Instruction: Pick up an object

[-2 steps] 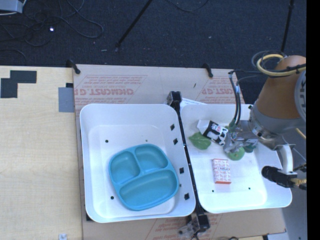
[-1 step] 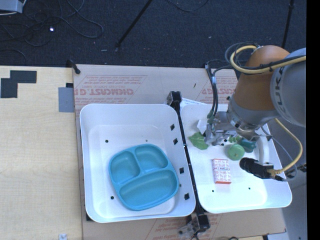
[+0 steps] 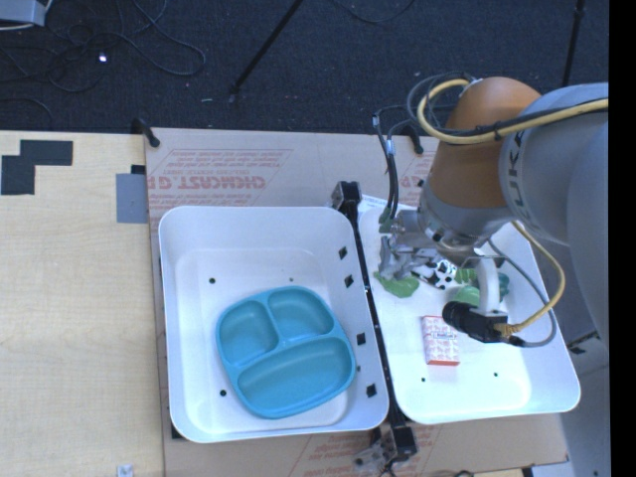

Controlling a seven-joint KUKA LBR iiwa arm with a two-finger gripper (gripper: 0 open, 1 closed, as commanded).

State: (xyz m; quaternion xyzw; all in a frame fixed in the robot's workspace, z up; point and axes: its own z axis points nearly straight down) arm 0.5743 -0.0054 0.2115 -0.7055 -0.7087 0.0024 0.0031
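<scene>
I see a green toy against the right bin's left wall, toward its far edge, with the gripper right over it. I cannot tell how the gripper is set. Just beside it lie a black-and-white piece and another green piece under the wrist. A small red-and-white packet sits nearer the bin's middle. In the left bin, a blue divided plate lies toward the near edge.
</scene>
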